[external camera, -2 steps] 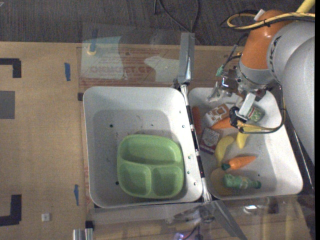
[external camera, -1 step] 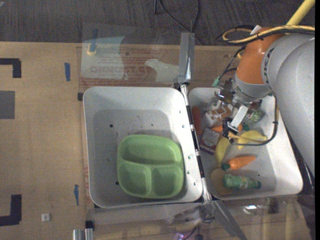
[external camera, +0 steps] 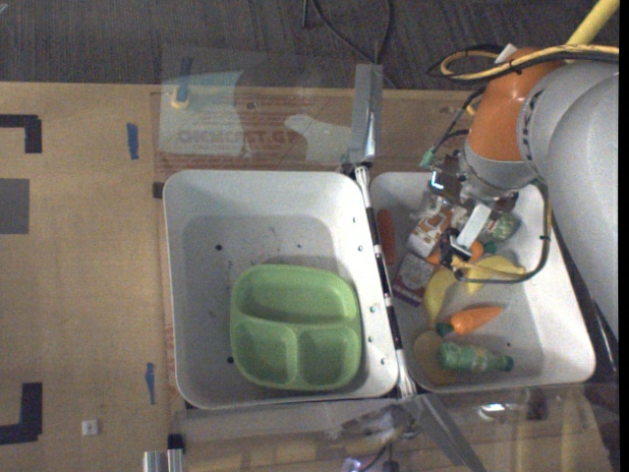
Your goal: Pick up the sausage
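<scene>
just end effector (external camera: 462, 239) low among right-bin clutter, near sausage (external camera: 386, 236)

Even overhead light; soft focus; glare on white bins (external camera: 187, 224)

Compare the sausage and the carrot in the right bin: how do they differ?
The sausage is reddish-brown; the carrot is bright orange with a green end. The sausage lies lengthwise along the bin's left wall; the carrot lies crosswise near the middle. The carrot tapers; the sausage looks even. Both are elongated.
</scene>
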`<state>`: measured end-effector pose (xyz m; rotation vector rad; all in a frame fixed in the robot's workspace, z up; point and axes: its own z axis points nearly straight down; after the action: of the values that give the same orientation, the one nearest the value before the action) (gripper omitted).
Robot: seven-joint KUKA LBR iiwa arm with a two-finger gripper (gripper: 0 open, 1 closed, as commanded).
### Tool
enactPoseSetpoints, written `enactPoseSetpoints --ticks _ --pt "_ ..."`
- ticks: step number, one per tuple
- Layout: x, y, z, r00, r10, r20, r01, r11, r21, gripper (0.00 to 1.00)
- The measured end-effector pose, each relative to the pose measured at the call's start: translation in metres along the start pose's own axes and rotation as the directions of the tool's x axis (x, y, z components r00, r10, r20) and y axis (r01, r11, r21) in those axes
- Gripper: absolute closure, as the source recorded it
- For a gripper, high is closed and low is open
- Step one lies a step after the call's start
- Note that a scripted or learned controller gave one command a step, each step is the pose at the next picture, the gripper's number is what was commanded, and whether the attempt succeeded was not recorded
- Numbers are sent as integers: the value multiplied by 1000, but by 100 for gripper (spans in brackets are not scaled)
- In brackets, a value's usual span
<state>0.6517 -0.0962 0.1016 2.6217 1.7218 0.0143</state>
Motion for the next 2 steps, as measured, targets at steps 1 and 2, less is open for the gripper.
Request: enactPoseSetpoints --ticks 1,2 --pt "100 -26 -83 996 -88 3 88 996 9 100" --pt "78 -15 -175 823 568 10 -568 823 5 100"
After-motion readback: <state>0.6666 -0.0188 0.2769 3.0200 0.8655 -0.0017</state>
